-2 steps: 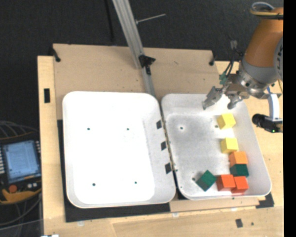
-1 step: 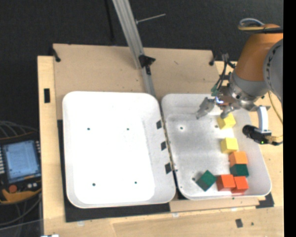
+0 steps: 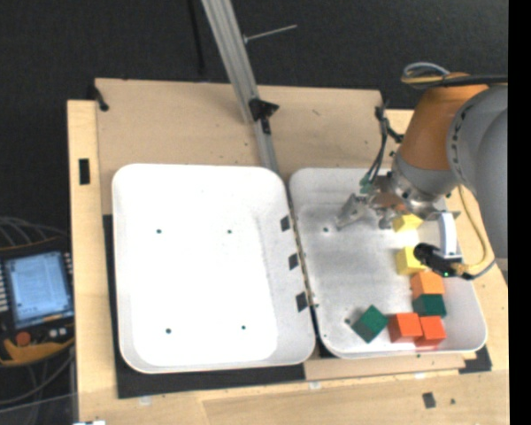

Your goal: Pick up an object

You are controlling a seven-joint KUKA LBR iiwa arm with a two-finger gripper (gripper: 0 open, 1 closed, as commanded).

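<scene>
arm (image 3: 460,140) cut off at right edge, gripper (image 3: 378,207) fingers blurred (state unclear), yellow block (image 3: 407,223) partly hidden

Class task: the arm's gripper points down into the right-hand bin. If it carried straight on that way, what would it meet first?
Probably the bare floor of the right bin: the gripper hangs over an open patch, apart from the blocks. Depth is hard to judge here.

Robotics lab: plywood bench (image 3: 80,237) w/ two white bins (image 3: 128,264), teach pendant (image 3: 31,295) at left, KUKA arm (image 3: 442,140).
</scene>
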